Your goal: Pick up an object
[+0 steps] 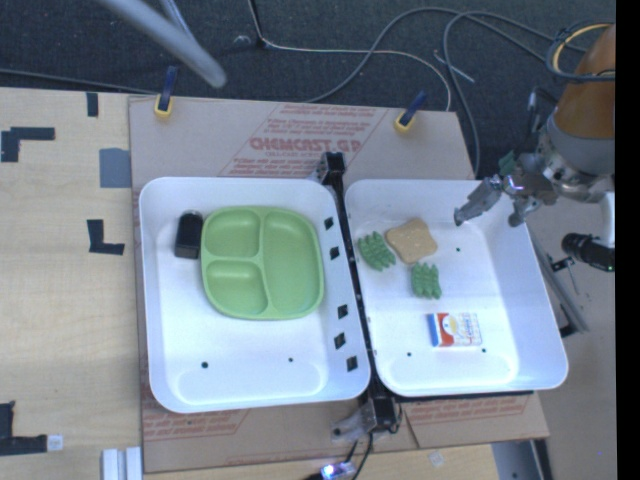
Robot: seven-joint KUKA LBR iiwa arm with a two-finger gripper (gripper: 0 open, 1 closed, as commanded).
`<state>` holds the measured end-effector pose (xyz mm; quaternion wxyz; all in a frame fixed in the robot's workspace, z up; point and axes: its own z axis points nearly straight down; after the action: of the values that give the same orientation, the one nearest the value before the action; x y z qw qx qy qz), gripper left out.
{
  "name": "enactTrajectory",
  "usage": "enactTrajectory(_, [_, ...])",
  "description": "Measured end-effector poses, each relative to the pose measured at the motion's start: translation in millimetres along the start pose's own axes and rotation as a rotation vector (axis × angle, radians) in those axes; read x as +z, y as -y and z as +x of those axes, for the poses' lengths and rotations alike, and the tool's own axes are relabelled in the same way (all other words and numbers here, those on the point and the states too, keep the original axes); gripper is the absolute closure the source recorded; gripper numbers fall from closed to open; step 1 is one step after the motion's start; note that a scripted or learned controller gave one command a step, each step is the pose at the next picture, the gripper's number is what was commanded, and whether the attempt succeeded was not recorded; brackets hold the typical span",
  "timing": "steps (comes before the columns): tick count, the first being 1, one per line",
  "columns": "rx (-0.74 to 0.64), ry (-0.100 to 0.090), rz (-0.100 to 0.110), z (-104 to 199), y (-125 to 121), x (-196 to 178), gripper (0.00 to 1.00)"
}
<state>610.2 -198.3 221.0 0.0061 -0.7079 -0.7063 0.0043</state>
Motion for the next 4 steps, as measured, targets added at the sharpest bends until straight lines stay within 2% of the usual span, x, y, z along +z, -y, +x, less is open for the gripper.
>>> enactTrajectory(1, [-0.004, 0.003, -0.013, 0.6, -2.8, -8.7, 0.0])
enactTrajectory(3, [-0.004, 0.002, -0.008, 5.2, 10.5, 90.6, 0.0])
enactTrajectory(4, [-0.004, 0.005, -0.015, 5.7, 9.4, 138.0, 0.0])
